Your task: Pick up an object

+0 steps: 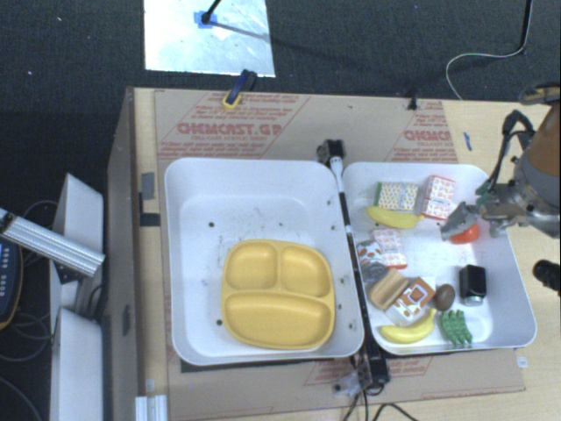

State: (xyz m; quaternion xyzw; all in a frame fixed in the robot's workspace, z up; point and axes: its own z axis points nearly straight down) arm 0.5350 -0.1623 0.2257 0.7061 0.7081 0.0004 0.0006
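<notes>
You've got the gripper over the right bin, upper right area, clamped on a small red-orange object that shows between its fingers, near the bin's right wall. Below it sits a black box. Rest of that bin: two bananas, one near the top, one at the bottom; two printed cartons up top; a brown round item; a green toy at bottom right. Left bin holds a yellow divided plate, lying flat.
</notes>
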